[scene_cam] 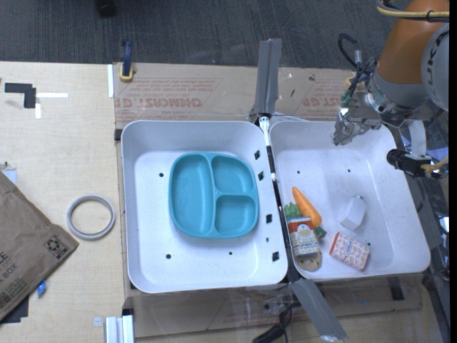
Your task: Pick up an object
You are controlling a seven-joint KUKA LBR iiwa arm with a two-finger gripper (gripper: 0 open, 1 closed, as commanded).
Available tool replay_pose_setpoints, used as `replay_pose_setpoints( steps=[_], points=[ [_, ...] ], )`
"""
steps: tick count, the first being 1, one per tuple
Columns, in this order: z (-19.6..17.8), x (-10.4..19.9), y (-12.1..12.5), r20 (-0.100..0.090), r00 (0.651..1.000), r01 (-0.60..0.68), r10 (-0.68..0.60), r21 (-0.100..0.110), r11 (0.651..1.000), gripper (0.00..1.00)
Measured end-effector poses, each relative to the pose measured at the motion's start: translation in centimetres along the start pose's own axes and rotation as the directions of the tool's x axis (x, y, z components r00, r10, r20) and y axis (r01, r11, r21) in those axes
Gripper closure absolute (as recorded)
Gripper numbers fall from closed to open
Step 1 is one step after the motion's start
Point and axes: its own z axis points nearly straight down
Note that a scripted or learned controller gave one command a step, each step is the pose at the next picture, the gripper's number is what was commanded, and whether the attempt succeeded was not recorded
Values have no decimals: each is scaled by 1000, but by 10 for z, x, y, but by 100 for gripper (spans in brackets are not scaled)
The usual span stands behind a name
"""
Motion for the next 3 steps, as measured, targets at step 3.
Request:
replay_pose_setpoints(
  steps=[3],
  points=[
    [106,25,-95,0,977,215,-215,-3,977,0]
  ],
)
